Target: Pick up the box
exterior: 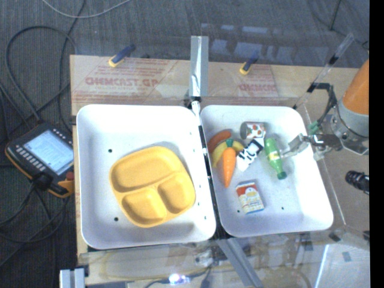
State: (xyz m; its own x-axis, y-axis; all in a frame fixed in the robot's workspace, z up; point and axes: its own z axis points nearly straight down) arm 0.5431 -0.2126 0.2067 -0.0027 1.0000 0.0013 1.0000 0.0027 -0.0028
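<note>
Over dark carpet, the table's right bin [312,212] holds the box [249,197] lying flat and alone at its six o'clock, which we judge light, stiff cardboard best pinched across its long sides, while the end effector [305,141] hovers at three o'clock, its opening impossible to tell.

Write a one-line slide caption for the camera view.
Gripper hovers by the green bottle in the right bin; the box lies untouched nearby.

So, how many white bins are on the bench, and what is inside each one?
2. The left bin holds a yellow divided tray. The right bin holds the box, a carrot, a green bottle, a can and more small items, some partly hidden.
</note>
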